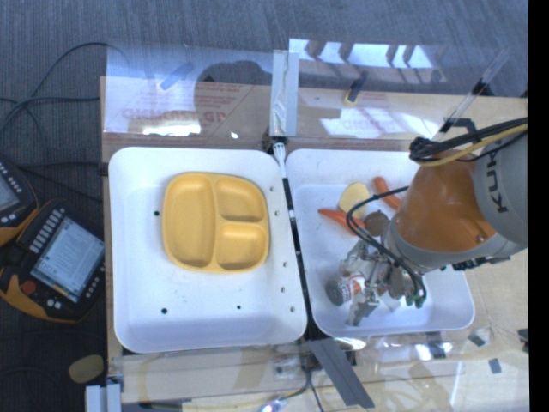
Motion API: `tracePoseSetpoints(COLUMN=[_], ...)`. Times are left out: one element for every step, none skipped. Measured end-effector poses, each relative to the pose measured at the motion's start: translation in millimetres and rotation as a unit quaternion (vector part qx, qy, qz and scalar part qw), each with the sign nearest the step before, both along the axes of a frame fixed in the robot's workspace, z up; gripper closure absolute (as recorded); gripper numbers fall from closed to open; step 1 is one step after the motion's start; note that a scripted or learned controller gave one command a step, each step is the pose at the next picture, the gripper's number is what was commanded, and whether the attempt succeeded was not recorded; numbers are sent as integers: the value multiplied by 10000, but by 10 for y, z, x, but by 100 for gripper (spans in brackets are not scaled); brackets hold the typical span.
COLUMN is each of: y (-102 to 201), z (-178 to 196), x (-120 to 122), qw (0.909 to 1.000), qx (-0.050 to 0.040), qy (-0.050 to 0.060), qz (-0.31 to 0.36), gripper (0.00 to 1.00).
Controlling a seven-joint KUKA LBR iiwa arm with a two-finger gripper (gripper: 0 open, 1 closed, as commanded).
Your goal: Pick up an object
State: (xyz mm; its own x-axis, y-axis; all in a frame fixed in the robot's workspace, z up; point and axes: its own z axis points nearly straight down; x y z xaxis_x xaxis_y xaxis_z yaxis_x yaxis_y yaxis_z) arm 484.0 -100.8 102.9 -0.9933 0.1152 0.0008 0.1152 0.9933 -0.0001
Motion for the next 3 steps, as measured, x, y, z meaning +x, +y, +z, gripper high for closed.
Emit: tracePoseSetpoints(y=[1, 370, 453], z=[88, 806, 1733], x=[6, 158, 13], qw=[10000, 9796, 9990], qx=[-17, -9, -6], qy=[2, -9, -22], qz=[7, -2011, 450], gripper=[100, 100, 100])
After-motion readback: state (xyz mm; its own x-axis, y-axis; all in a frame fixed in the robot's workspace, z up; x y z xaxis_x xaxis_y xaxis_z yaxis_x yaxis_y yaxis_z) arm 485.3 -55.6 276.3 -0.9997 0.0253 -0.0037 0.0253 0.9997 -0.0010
